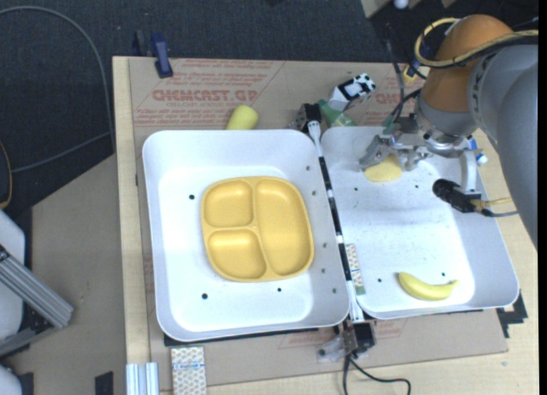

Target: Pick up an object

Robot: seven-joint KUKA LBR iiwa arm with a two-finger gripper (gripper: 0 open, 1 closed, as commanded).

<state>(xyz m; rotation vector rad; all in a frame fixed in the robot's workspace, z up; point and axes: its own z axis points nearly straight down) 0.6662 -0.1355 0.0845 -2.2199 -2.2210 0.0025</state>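
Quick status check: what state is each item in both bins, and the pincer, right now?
Yellow divided plate: flat, upright, in the left bin.
Banana: lying flat in the right bin, near its front edge.
Pale yellow object: in the right bin, directly beneath the pincer.

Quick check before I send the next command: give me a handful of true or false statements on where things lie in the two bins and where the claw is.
1. The yellow divided plate lies in the left bin. True.
2. The banana lies in the left bin beside the plate. False: it lies in the right bin, near that bin's front edge.
3. The claw is over the back part of the right bin, right by a pale yellow object. True.
4. The plate has two compartments. False: it has three.
5. A small yellow object lies on the board behind the left bin, outside it. True.
6. The banana touches the pale yellow object. False: they lie well apart.
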